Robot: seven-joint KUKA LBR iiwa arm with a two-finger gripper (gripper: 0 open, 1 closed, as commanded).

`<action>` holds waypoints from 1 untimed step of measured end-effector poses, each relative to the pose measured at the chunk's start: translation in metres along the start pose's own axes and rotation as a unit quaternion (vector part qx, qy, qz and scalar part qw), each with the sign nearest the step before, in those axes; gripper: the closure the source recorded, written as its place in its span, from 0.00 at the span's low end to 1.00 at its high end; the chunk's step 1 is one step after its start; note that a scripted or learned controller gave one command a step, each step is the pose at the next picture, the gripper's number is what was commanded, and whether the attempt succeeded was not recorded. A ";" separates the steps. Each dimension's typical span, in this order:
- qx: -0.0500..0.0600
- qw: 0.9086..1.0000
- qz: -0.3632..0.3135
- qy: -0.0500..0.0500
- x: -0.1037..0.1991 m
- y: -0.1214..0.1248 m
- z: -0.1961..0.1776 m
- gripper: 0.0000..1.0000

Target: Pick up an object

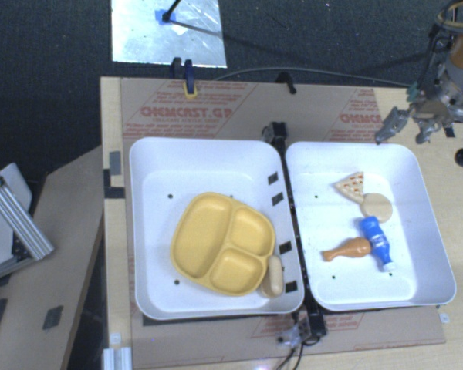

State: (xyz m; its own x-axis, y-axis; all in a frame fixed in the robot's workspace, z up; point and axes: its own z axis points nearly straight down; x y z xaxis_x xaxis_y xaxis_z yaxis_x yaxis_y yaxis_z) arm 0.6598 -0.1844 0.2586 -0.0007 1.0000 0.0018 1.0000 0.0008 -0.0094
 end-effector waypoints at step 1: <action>-0.006 1.000 -0.001 -0.001 0.001 0.002 -0.008 0.00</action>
State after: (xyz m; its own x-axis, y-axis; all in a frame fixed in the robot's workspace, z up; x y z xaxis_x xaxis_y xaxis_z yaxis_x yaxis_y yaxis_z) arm 0.6620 -0.1838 0.2666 -0.0034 1.0000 -0.0008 1.0000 0.0034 0.0025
